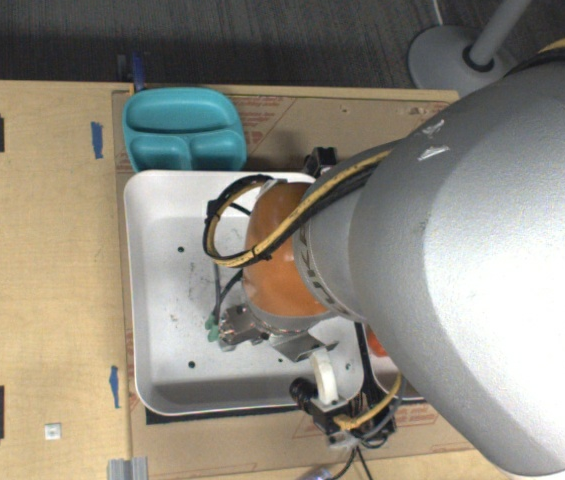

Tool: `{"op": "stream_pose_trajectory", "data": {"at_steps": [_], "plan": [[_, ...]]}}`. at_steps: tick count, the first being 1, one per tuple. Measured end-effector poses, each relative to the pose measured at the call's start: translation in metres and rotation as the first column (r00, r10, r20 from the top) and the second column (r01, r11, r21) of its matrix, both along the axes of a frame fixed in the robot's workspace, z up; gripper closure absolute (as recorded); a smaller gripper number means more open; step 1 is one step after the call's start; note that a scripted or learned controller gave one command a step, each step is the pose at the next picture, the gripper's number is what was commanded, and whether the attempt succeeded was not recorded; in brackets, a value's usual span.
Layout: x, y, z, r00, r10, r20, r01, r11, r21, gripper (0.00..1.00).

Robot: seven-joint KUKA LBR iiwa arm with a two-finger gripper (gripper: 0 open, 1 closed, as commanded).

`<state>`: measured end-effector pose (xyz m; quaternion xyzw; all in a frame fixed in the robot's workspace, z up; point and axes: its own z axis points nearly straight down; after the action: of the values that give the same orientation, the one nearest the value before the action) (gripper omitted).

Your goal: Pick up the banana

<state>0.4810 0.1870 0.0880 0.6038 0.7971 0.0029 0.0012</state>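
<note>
Across right side & centre, grey arm (462, 258) w/ orange band (282, 258) reaches over left white bin (152, 288), covering much of it. Teal divided tray (184, 128) sits on cardboard just behind bin's far rim. Gripper (224, 330) low near bin floor, green-tipped; grip state can't tell. Banana can't be made out, prob. hidden under arm.

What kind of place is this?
Probably a robotics lab or test bench: a big grey robot arm with an orange band reaches into a white bin on a cardboard-covered bench marked with tape.
</note>
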Motion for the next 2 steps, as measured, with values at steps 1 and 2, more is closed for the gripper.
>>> {"op": "stream_pose_trajectory", "data": {"at_steps": [1, 2], "plan": [[0.000, 0.000, 0.010, 1.000, -0.001, 0.001, 0.001, 1.000, 0.000, 1.00], [0.010, 0.027, 0.085, 0.983, -0.183, -0.006, 0.183, 0.983, -0.004, 1.00]]}}
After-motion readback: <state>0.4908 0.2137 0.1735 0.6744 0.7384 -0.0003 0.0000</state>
